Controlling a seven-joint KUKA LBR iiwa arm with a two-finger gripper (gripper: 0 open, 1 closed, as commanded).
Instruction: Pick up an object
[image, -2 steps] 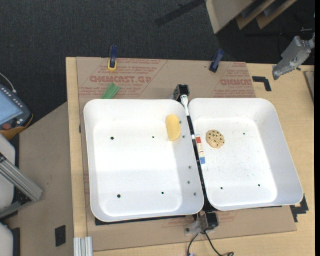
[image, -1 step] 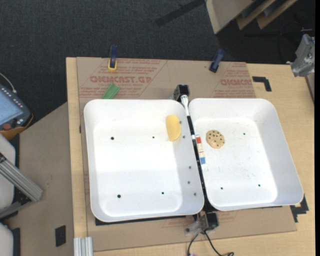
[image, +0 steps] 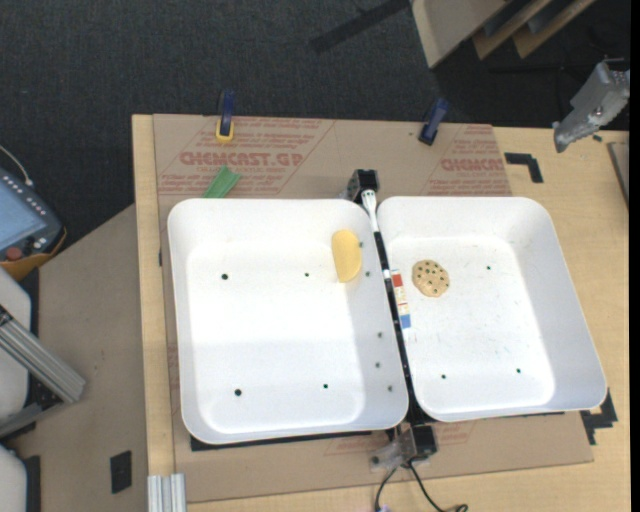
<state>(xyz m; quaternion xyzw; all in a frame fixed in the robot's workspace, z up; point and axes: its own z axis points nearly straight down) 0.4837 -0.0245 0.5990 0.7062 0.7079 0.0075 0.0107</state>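
Item 1: yellow oblong object (image: 346, 255), lying in the left bin (image: 200, 330) near its right wall. Item 2: speckled cookie (image: 431, 278), flat in the right bin (image: 560, 300), left of centre. End effector (image: 592, 106): far upper right, well apart from both; grip state cannot be told. Advice: descend vertically over the cookie, clear of walls, and straddle its width.

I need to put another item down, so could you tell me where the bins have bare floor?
Left bin: everything left of and below the yellow piece. Right bin: the floor right of and below the cookie. It is crowded along the divider, near the small bar.
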